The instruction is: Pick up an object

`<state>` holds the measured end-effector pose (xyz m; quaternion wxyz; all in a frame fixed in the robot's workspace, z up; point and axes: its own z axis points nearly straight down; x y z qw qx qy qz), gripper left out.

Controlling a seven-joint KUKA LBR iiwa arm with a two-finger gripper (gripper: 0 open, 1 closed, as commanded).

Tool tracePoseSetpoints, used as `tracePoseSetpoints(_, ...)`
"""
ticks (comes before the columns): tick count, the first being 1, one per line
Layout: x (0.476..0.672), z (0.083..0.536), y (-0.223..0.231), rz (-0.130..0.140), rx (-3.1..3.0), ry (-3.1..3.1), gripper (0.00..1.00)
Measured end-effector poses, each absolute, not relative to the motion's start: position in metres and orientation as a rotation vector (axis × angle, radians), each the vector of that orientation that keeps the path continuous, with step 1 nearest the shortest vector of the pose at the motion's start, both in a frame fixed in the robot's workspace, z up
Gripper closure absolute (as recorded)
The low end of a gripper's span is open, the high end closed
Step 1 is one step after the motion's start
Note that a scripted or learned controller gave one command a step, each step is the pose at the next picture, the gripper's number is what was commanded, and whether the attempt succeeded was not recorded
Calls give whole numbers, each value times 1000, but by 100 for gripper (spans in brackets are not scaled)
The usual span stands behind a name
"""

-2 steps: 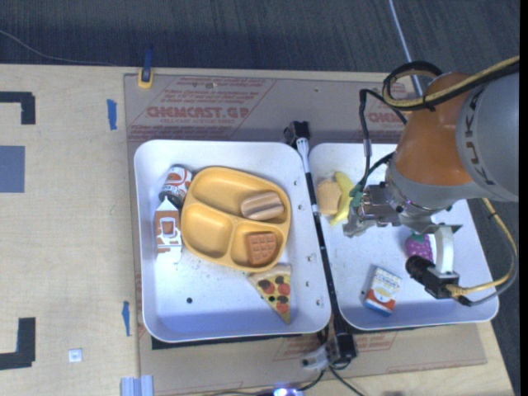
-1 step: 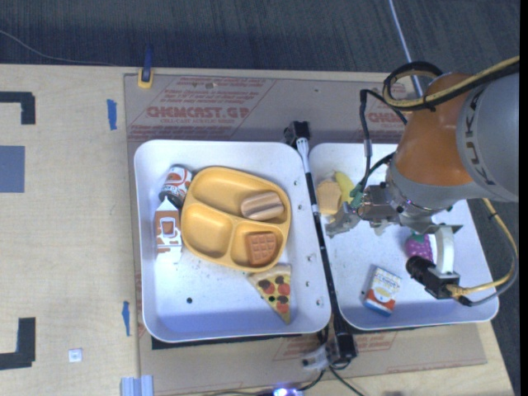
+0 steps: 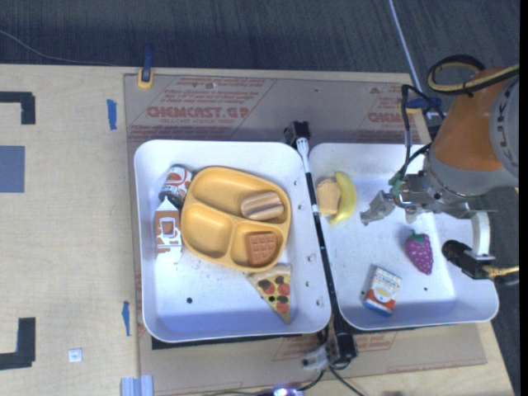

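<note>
Seemingly one banana [image 3: 347, 195], one grape bunch [image 3: 420, 252], one carton [image 3: 381, 291] beside gripper [image 3: 378, 209]

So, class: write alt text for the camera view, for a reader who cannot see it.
A gripper hangs over the right bin beside a banana, grapes and a carton. The left bin holds a yellow tray and pizza slice.

My arm [image 3: 483, 130] runs off the right edge, so upper links are cut off. My gripper [image 3: 378, 209] is small and dark against the right bin [image 3: 429, 312]; can't tell if fingers are open or shut. Yellow tray [image 3: 214, 229] covers part of the can [image 3: 174, 186] and the carton [image 3: 167, 229] beside it. Labels on both too small to read, same w/ small box [image 3: 381, 291].
</note>
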<state>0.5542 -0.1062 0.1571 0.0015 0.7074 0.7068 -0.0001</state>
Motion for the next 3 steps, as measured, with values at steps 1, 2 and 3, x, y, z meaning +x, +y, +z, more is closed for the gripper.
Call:
tracePoseSetpoints(1,551,96,-94,1,2220,2221,0)
tracePoseSetpoints(2,501,90,-103,15,2210,2211,0)
tracePoseSetpoints(3,502,101,-108,10,2205,2197,100)
